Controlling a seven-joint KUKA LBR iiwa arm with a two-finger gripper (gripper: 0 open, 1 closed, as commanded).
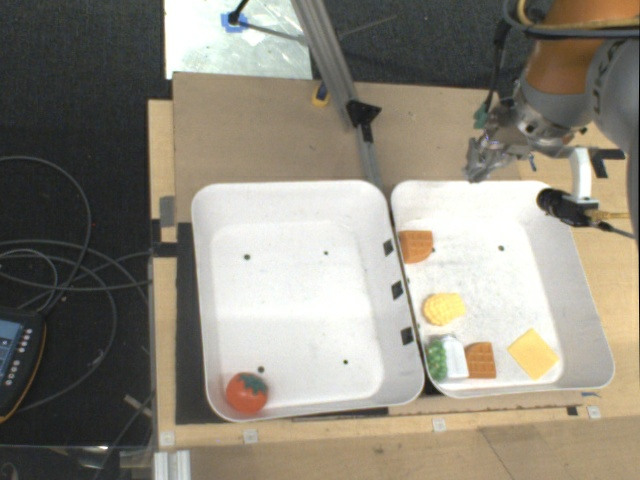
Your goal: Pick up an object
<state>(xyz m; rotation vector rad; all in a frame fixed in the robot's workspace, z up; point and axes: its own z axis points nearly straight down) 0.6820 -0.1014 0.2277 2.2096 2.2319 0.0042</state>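
Pick not done yet, by my read. Gripper (482, 164) is hanging above the right bin's (585, 298) far edge, nothing visibly betw. its tips; can't tell how wide it's set. Candidates are all lying in the bins: corn (443, 309), yellow cheese slice (533, 354), waffle piece (416, 245), tomato (246, 393) in left bin (290, 200). Descent + grasp are remaining.

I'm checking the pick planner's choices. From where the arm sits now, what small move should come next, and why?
Probably move the gripper toward the camera, over the right bin, toward the orange waffle piece. The gripper hangs above the bin's far rim with nothing visibly between its fingers, and that piece looks like the nearest item.
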